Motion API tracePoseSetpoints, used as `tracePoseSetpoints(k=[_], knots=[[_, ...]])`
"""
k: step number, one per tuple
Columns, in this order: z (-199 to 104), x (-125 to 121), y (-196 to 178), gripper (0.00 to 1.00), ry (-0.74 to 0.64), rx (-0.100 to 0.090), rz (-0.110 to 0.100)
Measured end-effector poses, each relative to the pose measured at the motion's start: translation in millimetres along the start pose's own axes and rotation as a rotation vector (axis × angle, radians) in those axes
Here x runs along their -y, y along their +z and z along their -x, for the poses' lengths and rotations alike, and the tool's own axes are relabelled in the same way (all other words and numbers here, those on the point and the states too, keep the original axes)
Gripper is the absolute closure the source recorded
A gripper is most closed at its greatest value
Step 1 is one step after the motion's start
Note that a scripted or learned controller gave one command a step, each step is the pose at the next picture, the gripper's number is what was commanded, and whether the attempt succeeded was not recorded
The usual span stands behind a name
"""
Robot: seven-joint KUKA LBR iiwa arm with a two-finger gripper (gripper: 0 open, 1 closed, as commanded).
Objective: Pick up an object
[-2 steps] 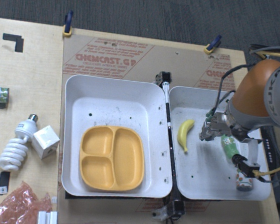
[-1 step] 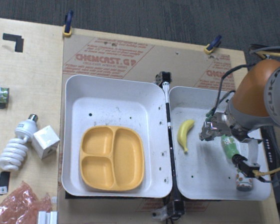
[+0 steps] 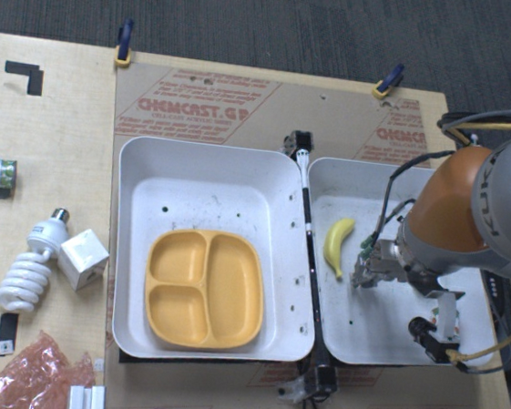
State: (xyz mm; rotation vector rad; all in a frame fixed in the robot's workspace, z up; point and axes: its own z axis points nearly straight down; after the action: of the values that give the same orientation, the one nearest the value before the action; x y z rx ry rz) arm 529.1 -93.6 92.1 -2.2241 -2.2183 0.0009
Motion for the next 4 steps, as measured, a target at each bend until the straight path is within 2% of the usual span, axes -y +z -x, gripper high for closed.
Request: tracePoseSetpoints(k=[1,2,3,4], knots=[[-1.3,51.1,-0.1,0.00,0.000,0.000,0.000],[48.9,-1.5,-0.6,0.00,-0.001,0.001,0.003],[28.0,51.6,-0.1,0.00,-0.001,0.000,0.001],[28.8,-21.7,-0.5,0.00,-0.003,0.001,0.002]])
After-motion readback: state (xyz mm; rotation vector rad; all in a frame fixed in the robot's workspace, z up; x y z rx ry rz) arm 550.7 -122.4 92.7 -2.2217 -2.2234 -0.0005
